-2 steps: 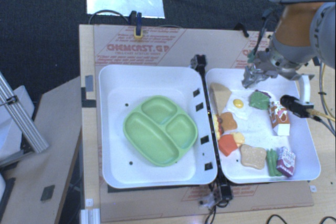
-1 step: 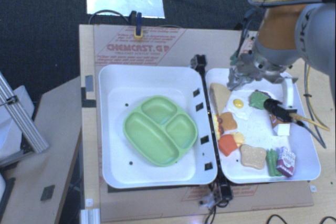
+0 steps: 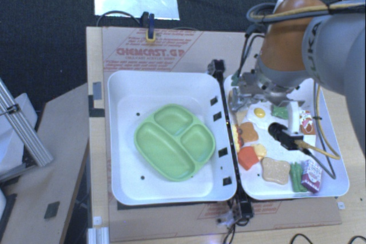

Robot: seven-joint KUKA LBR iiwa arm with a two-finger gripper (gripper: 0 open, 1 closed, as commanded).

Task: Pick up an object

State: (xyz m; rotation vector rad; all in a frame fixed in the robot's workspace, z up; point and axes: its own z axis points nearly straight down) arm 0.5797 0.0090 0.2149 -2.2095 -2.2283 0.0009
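Note:
My gripper [image 3: 239, 101] hangs low over the back left part of the right bin [image 3: 337, 180], under the grey arm with its orange band. Toy food lies in this bin. A fried egg [image 3: 260, 113] sits just right of the gripper, and a brown patty [image 3: 249, 132] lies just in front of it. Toward the front are a red block [image 3: 247, 158], a small yellow piece [image 3: 261, 151], a slice of toast [image 3: 275, 171], a green bundle [image 3: 297, 176] and a purple packet [image 3: 312, 175]. I see nothing held.
The left bin [image 3: 123, 100] holds a green divided plate [image 3: 174, 142]. A white and red packet [image 3: 306, 122] and a green piece [image 3: 280, 112] lie at the right bin's back right. A black hinge strip [image 3: 224, 123] runs between the bins.

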